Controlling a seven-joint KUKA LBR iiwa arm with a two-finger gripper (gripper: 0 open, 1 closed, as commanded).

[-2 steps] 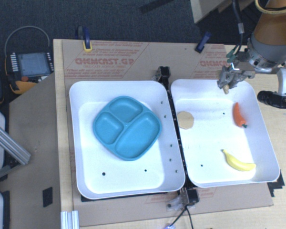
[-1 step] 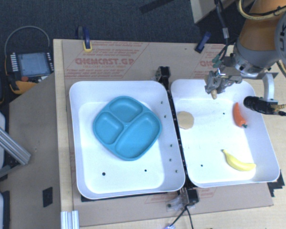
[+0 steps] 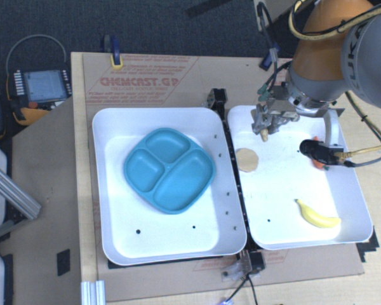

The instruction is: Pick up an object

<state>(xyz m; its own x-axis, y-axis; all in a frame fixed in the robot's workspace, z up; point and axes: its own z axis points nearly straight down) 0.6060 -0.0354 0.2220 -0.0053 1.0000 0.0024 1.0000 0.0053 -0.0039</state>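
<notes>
In the right bin (image 3: 349, 189), a yellow banana (image 3: 317, 216) is seen near the front edge and a tan disc (image 3: 246, 160) by the left wall. The gripper (image 3: 261, 131) is hung above the back-left corner; jaw state can't be told.

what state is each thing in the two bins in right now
blue divided plate: lying flat, right side up, in the left bin
tan round disc: flat on the right bin floor by its left wall
banana: lying on its side near the front right corner
tool: above the right bin's back, holding nothing
</notes>
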